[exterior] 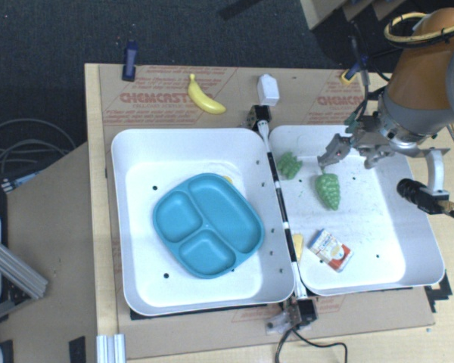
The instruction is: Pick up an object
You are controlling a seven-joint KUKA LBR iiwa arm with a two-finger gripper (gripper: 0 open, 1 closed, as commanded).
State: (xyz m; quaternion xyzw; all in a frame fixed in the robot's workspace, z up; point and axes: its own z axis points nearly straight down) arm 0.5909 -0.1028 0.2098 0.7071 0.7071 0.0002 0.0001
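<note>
Overhead, the arm is reaching in from the right and its pincer (pixel 353 147) is hanging over the far part of the right bin (pixel 408 259); I cannot tell whether it is open or closed, and nothing is showing in its grip. The likeliest thing to pick, a bunch of green grapes (pixel 329 190), is lying on the bin floor just nearer than the pincer and a little to its left. A descent from here is probably going to land far of the grapes, and the knobbly bunch may be rolling or slipping out of a pinch. A smaller green piece (pixel 288 165) is sitting near the left wall of that bin, where the wall is crowding any grasp. A small packet (pixel 331 249) is lying flat nearer. A blue divided plate (pixel 205 224) is filling much of the left bin (pixel 129 165). A banana (pixel 203 97) is resting on the table (pixel 163 97) beyond.
</note>
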